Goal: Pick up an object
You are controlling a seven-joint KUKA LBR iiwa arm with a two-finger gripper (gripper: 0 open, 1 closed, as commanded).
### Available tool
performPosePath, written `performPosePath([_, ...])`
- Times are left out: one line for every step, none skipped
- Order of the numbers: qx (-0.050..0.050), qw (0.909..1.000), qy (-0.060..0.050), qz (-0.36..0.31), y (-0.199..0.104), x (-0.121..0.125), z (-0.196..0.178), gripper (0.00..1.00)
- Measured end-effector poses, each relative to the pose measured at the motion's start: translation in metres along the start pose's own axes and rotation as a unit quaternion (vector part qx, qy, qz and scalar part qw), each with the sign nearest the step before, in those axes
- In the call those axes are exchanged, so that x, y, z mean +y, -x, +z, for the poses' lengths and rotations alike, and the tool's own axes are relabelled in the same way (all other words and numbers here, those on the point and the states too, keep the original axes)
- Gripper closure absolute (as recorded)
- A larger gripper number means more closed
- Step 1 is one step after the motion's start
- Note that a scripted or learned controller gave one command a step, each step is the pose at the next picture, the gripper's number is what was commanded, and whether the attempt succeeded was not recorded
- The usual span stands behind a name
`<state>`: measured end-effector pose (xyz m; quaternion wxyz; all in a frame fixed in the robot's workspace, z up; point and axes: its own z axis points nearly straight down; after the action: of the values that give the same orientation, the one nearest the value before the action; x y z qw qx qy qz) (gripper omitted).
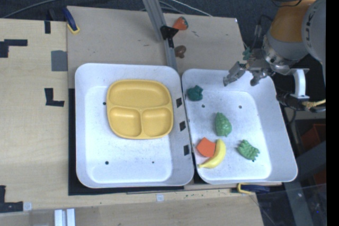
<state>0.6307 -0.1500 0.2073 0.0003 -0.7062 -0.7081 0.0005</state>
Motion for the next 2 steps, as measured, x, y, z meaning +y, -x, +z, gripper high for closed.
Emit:
performPosePath([0.0,1.0,0.0,0.0,0.0,0.0,0.0,0.0])
performPosePath([0.0,1.0,-0.003,0.0,0.001,0.002,0.063,0.0])
